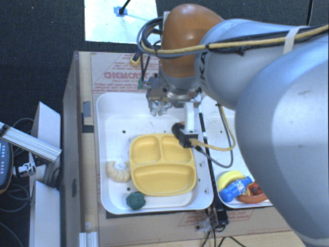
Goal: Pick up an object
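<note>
Above the left bin (110,138), the gripper (160,106) hovers at twelve o'clock of the yellow divided plate (162,164); whether it is apart or together, I cannot tell.

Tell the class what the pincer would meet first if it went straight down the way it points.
Probably the bare white floor of the left bin, just beyond the yellow divided plate. The pincer points down there, though depth is unclear.

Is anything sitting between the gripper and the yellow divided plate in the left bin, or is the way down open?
Nothing visible blocks it. The gripper hovers at the far end of the left bin, and only bare bin floor shows between it and the yellow divided plate. The croissant and green object lie off to the plate's near-left side.
</note>
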